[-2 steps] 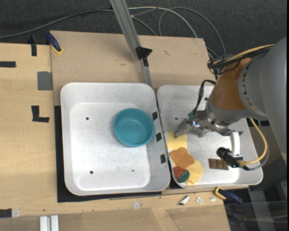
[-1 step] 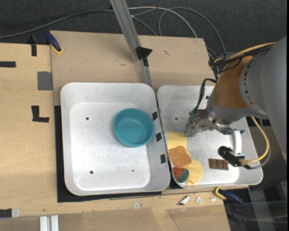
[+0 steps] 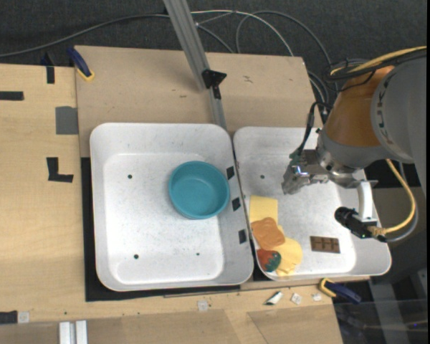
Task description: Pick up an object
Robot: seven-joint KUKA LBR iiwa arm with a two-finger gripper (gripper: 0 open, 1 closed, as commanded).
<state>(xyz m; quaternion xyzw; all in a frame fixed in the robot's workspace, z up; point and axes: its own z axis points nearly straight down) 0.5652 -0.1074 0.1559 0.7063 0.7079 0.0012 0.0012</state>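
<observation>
We see the gripper (image 3: pixel 295 180) over the right bin (image 3: pixel 272 145), above the yellow and orange pieces (image 3: pixel 267 229); we cannot tell its grip state. Teal bowl (image 3: pixel 198 189) sits in the left bin (image 3: pixel 129 145).

Teal bowl (image 3: pixel 198 189) sits upright in left bin (image 3: pixel 115 149).

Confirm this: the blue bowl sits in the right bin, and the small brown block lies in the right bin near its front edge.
Wrong on the bowl. The camera view shows the blue bowl in the left bin, not the right. The small brown block does lie in the right bin near its front edge.
</observation>
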